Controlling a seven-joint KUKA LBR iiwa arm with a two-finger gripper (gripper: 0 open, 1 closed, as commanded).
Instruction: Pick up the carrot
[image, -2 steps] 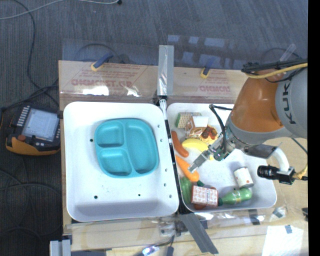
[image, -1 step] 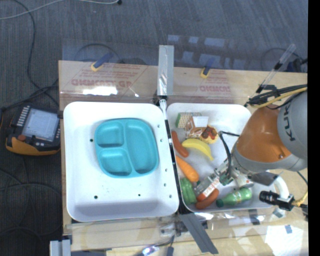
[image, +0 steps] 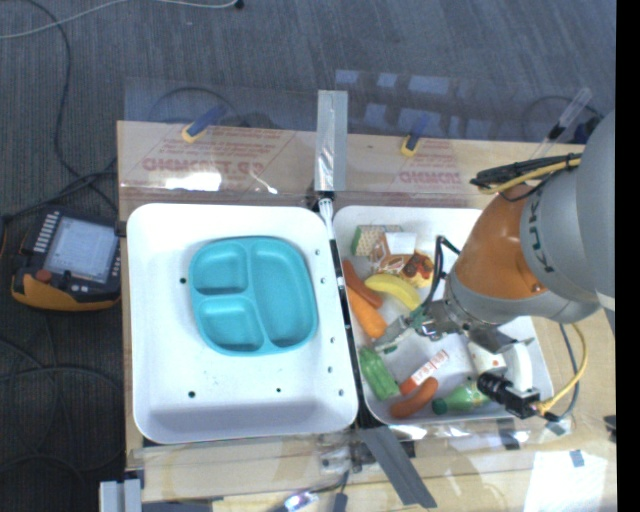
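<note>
While the carrot (image: 365, 308) lies along the left wall of the right-hand bin (image: 545, 375), beside the banana (image: 392, 291), the pincer (image: 400, 333) hovers just right of it, aperture indeterminable, approach under way, descent over the carrot judged next.

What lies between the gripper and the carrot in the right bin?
In the camera view, the gripper hangs just right of the carrot; the banana's lower end lies close above that short gap.
</note>
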